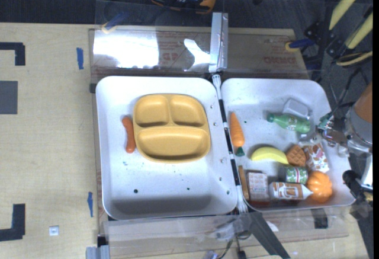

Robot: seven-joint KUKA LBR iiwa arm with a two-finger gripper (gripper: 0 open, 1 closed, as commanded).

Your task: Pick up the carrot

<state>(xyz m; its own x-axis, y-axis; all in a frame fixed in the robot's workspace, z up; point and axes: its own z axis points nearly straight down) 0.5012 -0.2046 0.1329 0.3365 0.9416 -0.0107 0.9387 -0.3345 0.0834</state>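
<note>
Carrot: orange tapered carrot (pixel 236 131) with a green stem end, lying lengthwise at the 9 o'clock edge of the right bin, just beside the divider between the bins, stem end toward 6 o'clock.
Right bin: shallow white bin (pixel 256 90) holding the carrot and a cluster of toy groceries.
Groceries: yellow banana (pixel 269 154) near the middle; green plastic bottle (pixel 289 122) at 1 o'clock of it; brown cookie (pixel 296 156) touching the banana's 3 o'clock end; round orange fruit (pixel 320 186) at the 5 o'clock corner; white bottle with an orange label (pixel 289 191) lying beside it; brown carton (pixel 257 185) at 6 o'clock.
Left bin: shallow white bin (pixel 112 133) with a yellow divided plastic plate (pixel 172 127) in its middle and an orange-red sausage (pixel 128 134) touching the plate's 9 o'clock side.
Arm: grey robot arm (pixel 362 133) at the frame's 3 o'clock edge, well apart from the carrot.
Gripper: its state cannot be told; nothing visible is held.
</note>
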